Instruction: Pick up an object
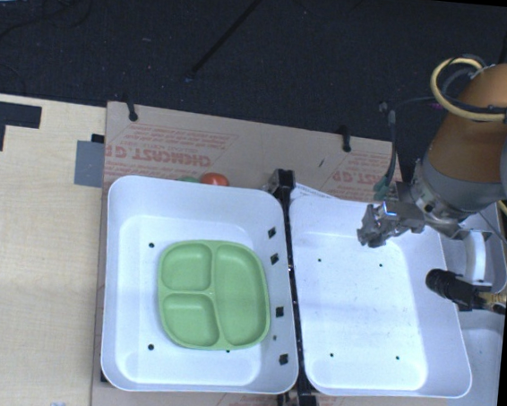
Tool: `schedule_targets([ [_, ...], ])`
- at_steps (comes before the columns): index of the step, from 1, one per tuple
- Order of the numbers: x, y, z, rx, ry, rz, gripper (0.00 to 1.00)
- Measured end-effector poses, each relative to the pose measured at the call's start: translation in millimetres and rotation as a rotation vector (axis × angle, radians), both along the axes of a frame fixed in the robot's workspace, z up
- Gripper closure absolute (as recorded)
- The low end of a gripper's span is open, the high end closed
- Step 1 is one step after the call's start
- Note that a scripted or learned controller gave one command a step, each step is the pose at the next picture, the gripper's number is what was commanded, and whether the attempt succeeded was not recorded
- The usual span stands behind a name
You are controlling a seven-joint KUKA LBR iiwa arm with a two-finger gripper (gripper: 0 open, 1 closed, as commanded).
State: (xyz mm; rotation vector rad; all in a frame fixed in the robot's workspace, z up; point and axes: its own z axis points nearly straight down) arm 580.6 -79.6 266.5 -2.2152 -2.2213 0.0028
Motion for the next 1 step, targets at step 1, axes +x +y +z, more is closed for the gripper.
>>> schedule_targets([
  [1,-1.8,53.4,0.5,-0.001,0.000,0.001,1.00],
])
